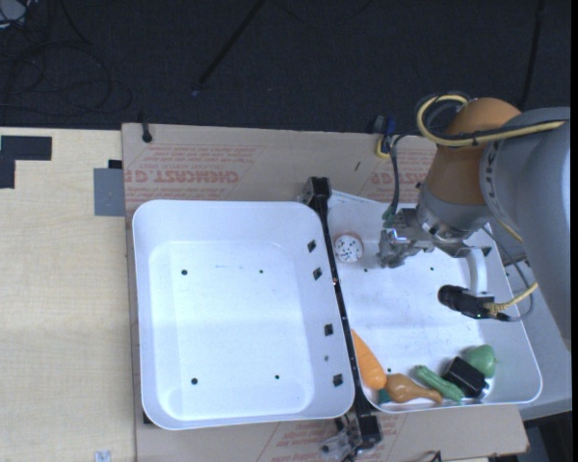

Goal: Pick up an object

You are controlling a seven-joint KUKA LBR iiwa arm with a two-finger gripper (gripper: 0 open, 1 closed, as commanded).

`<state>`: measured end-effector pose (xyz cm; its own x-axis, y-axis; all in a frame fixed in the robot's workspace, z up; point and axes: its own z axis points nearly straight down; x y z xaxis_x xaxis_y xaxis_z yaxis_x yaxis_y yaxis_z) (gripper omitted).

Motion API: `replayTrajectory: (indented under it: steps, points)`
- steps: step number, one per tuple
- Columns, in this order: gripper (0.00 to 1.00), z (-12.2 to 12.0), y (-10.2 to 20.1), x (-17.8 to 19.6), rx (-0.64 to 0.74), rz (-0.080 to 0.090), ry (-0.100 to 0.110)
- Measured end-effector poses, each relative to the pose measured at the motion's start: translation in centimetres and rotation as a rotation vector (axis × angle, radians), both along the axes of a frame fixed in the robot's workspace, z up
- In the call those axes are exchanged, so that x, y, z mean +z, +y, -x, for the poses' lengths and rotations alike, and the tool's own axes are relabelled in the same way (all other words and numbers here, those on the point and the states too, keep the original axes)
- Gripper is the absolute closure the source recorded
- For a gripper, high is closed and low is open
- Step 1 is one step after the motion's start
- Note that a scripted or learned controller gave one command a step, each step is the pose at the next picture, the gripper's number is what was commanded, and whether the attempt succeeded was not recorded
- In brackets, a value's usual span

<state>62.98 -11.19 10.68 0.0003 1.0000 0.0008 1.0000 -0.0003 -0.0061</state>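
We cannot tell how the gripper (395, 248) is set; beside it lies a small round white dotted ball (347, 249).

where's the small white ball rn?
The white ball sits in the right bin, at its upper-left corner by the black divider, just left of the gripper in the camera view.
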Motion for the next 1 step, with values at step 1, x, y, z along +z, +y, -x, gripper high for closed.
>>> replayTrajectory:
  steps: [1]
  points:
    - [1.0,3.15,1.92,-2.02,-0.002,0.0,-0.002]
